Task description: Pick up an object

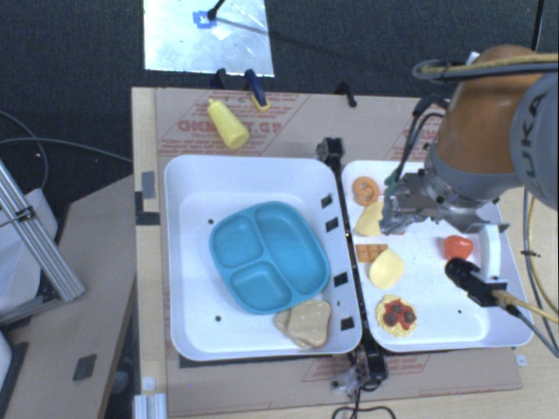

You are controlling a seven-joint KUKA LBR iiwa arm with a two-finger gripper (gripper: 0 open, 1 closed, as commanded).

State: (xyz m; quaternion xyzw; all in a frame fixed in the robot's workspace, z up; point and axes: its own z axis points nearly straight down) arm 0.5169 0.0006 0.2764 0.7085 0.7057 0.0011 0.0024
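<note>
I am hovering the claw (395, 212) low over the right bin's (437, 330) left edge, just above a pale yellow food piece (370, 221), probably lining up a grab. I cannot tell how it is set. The blue tray (268, 256) is filling the left bin (196, 199).

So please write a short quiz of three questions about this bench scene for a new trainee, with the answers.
1. True or false: the blue divided plate lies in the right bin.
2. Which item lies outside both bins? A) yellow bottle B) red tomato C) small pizza
3. The gripper hovers over the ____ bin.

Key: 1 false; 2 A; 3 right.
</note>
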